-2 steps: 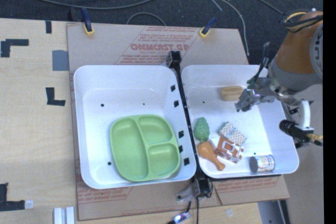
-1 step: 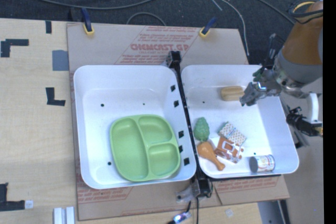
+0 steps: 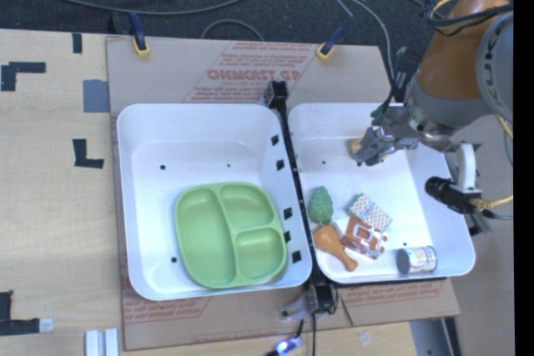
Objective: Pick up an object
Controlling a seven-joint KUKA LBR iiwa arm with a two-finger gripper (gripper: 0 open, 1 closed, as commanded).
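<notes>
My gripper (image 3: 368,152) hangs low over the far part of the right bin (image 3: 334,122), reaching in from the right. A small tan thing (image 3: 357,147) shows at its fingertips; I cannot tell whether it is held. Toward the bin's front lie a green broccoli piece (image 3: 320,204), an orange drumstick (image 3: 333,245), a checkered orange-and-white packet (image 3: 366,227) and a small can (image 3: 417,259) on its side.
The left bin (image 3: 150,129) holds a green divided plate (image 3: 232,234). A black divider (image 3: 288,167) runs between the bins. The arm's grey and orange body (image 3: 459,71) covers the right bin's far right corner. Cables trail across the dark floor behind the bench.
</notes>
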